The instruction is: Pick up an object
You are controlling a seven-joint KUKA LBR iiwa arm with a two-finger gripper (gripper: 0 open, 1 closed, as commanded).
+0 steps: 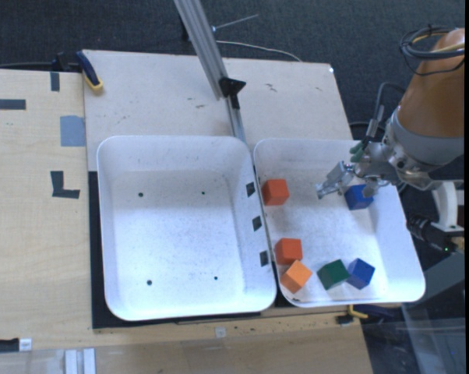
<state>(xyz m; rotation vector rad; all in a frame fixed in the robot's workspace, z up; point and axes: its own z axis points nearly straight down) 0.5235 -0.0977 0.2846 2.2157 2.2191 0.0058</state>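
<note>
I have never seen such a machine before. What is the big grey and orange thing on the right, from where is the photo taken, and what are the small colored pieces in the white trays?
The grey and orange thing is a robot arm. It reaches in from the right, and at its tip is a claw with two fingers for grasping. The photo comes from one fixed camera above the bench, looking down at a slant.

On the bench are two shallow white trays side by side. The left tray holds no blocks. The right tray holds six small blocks: an orange block near its upper left, a blue block right beside the claw, and near the front edge two more orange blocks, a green block and another blue block.

Whether the claw grips the blue block beside it, I cannot tell.
</note>
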